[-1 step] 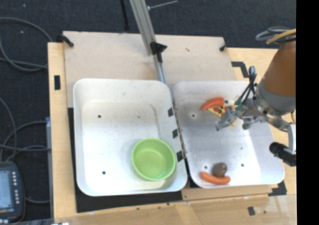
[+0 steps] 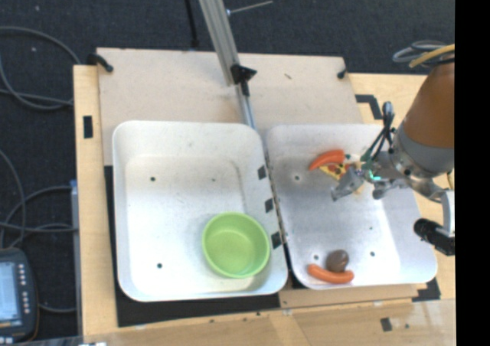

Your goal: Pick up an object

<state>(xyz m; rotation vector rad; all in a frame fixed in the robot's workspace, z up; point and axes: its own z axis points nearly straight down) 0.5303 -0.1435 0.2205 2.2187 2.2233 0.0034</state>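
Setting: dark carpet and loose cables surround the wooden counter (image 2: 176, 84), which carries two shallow white bins side by side.

Landmark: the right bin (image 2: 398, 252) is your reference for everything below.

Arm: the grey-and-orange arm reaches in over the right bin's far right side, its gripper (image 2: 346, 184) low above the bin floor near the far middle.

Gripper state: you cannot tell from this view whether it is apart or together; nothing is seen clamped in it.

Nearest target: an orange curved object (image 2: 327, 158) lies toward the right bin's far wall, just beside the gripper, with a small yellow-and-red piece (image 2: 334, 171) between the two.

Other candidates: a brown round object (image 2: 338, 260) and an orange sausage-shaped object (image 2: 331, 275) sit touching at the right bin's near edge, well apart from the gripper.

Left of the right bin: a green bowl (image 2: 236, 244) rests in the left bin (image 2: 153, 161).

Step in hand, by judgement: you appear to be closing on the orange curved object.

Advice: centre over its narrow width, descend squarely, and avoid nudging it toward the wall.
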